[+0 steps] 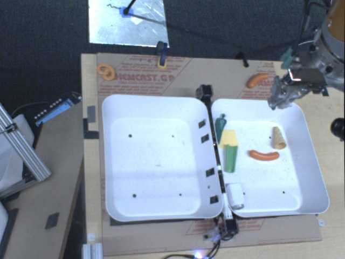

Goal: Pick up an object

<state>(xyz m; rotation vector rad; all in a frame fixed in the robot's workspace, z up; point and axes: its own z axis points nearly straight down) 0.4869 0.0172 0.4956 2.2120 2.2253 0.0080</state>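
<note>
The right bin (302, 198) holds a red-orange sausage (264, 155), a tan cone-shaped piece (278, 138), a yellow block (228, 138), a green cylinder (230, 157) under it, a dark green carrot-like piece (220, 126) and a small white block (235, 194) near the front. My gripper (279, 99) hangs over the bin's far right corner, above and behind the cone, with nothing seen between its fingers.
The left bin (156, 155) lies beside the right one, with a black divider strip (211, 144) between them. On the cardboard behind the bins sit an orange sausage (257, 80), a pretzel-like ring (105, 72) and a yellow-blue clamp (161, 55).
</note>
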